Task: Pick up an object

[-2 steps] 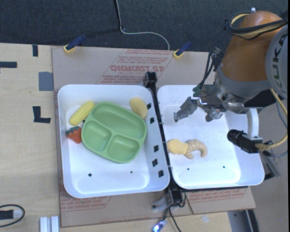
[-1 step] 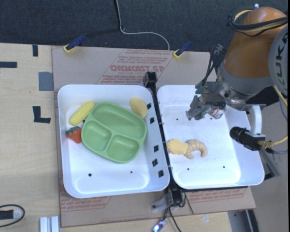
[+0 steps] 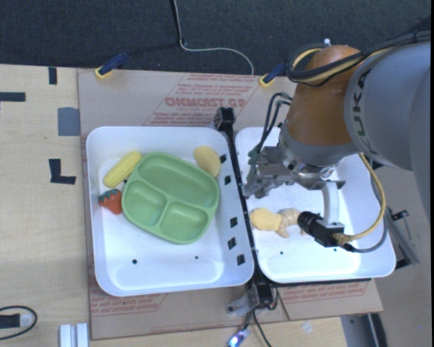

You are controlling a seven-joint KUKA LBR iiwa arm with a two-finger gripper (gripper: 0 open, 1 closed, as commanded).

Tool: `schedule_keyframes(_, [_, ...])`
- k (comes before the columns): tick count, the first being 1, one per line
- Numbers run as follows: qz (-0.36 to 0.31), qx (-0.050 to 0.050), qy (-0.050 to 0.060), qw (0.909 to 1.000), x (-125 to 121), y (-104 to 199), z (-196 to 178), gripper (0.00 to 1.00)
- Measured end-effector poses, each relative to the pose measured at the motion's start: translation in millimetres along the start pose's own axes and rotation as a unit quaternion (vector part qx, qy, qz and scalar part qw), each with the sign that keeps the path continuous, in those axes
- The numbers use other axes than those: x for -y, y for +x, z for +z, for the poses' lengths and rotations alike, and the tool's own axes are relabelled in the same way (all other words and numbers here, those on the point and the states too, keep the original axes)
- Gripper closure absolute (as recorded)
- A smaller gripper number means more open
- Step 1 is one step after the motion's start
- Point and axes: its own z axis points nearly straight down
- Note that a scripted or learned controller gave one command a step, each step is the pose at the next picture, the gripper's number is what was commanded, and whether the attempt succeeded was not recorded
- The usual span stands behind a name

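Bench front edge: you see a cardboard sheet (image 3: 202, 100) under both bins, its near edge showing at 6 o'clock, and dark cabling (image 3: 249, 316) hanging below the seam between the bins.

Right bin (image 3: 325, 270): white, shallow, at 4 o'clock of the view. Its near floor is bare white with a few small dark dots.

Right bin contents: one pale yellow object (image 3: 273, 220), lumpy and elongated, lying flat at the bin's 9 o'clock side, close to the dividing wall. This is the only loose piece you can see in this bin.

Gripper (image 3: 264, 179): grey metal, hanging over the right bin's left half, just beyond the pale yellow object at its 12 o'clock. You cannot tell from this angle whether its tips are spread or pressed together, and nothing is visibly between them.

Black fitting (image 3: 320, 228): a dark cylindrical part with a yellow cable (image 3: 369, 230), just beside the pale object at its 3 o'clock.

Left bin (image 3: 105, 266): white, shallow, at 8 o'clock of the view, touching the right bin along black clips (image 3: 235, 223).

Left bin contents: a green divided plate (image 3: 170, 197) with three compartments, tilted across the bin's centre; a yellow corn-like piece (image 3: 121, 168) at the plate's 10 o'clock; a red-orange piece (image 3: 111, 202) at its 9 o'clock, touching the rim; a yellow rounded piece (image 3: 207, 160) at its 1 o'clock.

Arm (image 3: 325, 107): orange band above the wrist, grey body entering from 3 o'clock.

Far edge: dark carpet (image 3: 94, 13) with a thin white cable (image 3: 181, 27) at 12 o'clock.
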Motion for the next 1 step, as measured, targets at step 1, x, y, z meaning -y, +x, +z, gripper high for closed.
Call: schedule_keyframes(1, [0.000,-0.001,-0.012,0.9999,48.3,13.1,-162.2,1.00])
